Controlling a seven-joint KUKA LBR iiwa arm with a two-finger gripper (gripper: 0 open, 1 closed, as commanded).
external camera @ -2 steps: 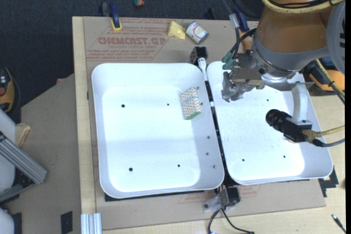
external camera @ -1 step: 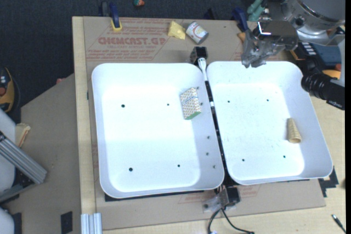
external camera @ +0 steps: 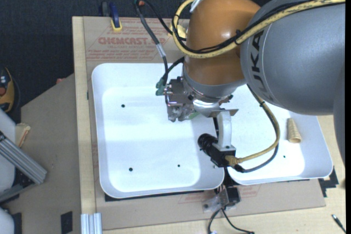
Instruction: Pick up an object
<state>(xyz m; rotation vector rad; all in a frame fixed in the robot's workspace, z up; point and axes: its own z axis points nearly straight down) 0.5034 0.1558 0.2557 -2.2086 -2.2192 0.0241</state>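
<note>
My gripper [external camera: 177, 108] hangs over the left bin [external camera: 118, 134], near its back right part, under the arm's big orange band [external camera: 219, 35]. From this angle its metal body is seen from above and hides what lies below it. A small tan cone-shaped object [external camera: 294, 130] lies in the right bin [external camera: 307, 164], near that bin's right wall and well away from the gripper.
The grey arm [external camera: 301, 46] covers most of the right bin's back half. A black cable plug [external camera: 213, 152] and a yellow-tan hose hang over the divide between the bins. The bench's brown board [external camera: 131, 35] runs behind the bins.
</note>
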